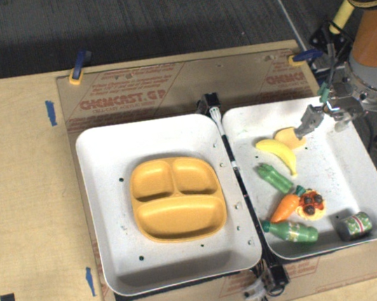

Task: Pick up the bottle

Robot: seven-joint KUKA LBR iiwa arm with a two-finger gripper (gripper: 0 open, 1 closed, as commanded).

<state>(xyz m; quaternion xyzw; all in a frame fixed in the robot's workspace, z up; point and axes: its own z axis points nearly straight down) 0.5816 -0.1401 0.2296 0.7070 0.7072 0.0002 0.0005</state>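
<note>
Green bottle (293, 232) lies untouched at 6 o'clock in right bin (363, 175); tool (309, 120) near 12, above banana (279, 151), grip state can't tell; pick not begun

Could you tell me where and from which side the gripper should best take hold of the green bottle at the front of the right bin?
Probably across the middle of the green bottle, coming from above: it lies on its side, body widest there. The carrot sits close behind, so mind that side.

Glossy green plastic bottle (292, 232); smooth white plastic bins (103, 195); matt cardboard bench (30, 228).
</note>
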